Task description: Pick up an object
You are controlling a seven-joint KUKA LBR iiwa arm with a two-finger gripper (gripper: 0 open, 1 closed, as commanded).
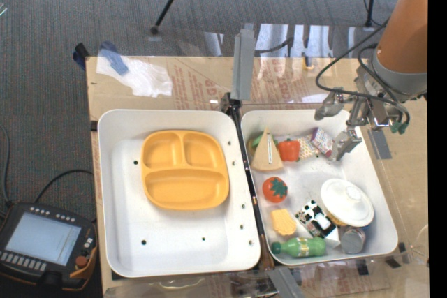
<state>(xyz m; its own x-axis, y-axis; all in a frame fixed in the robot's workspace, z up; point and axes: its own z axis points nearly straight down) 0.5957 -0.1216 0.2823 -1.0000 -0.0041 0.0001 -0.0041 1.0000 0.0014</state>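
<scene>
My claw [340, 128] sits open over the right bin's [386, 209] 1 o'clock corner, gripping nothing. Green bottle [299, 247] at 6 o'clock lies flat, cap toward 3.

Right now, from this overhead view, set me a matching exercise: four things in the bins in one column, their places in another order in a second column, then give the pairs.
Things:
1. yellow divided plate
2. green bottle
3. white lidded bowl
4. red tomato

Places:
A. lying along the near edge of the right bin
B. in the left bin
C. right bin, near the wall shared with the left bin
D. right bin, toward its right side, below the gripper

Pairs: 1-B, 2-A, 3-D, 4-C.
</scene>
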